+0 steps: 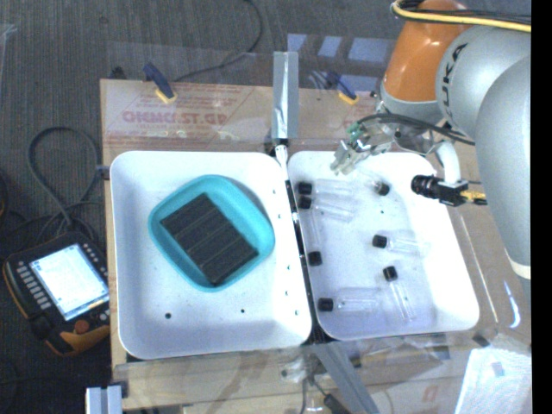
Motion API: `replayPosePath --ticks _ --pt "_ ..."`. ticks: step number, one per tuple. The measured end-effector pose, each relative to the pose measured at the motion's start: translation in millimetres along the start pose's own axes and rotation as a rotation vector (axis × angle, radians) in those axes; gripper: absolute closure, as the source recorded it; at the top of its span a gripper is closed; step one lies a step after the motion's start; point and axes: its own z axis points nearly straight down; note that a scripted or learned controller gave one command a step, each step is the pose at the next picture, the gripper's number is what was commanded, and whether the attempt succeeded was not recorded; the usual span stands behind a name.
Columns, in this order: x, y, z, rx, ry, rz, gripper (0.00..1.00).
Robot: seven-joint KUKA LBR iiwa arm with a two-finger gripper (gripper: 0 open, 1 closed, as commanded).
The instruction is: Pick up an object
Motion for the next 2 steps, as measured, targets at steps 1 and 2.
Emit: replayPosePath --ticks 1,2 --pt "-64.1 -29.6 -58.7 0.002 -0.004 0.308 1.00" --pt "-64.2 -29.7 -58.7 0.003 -0.004 0.308 0.00"
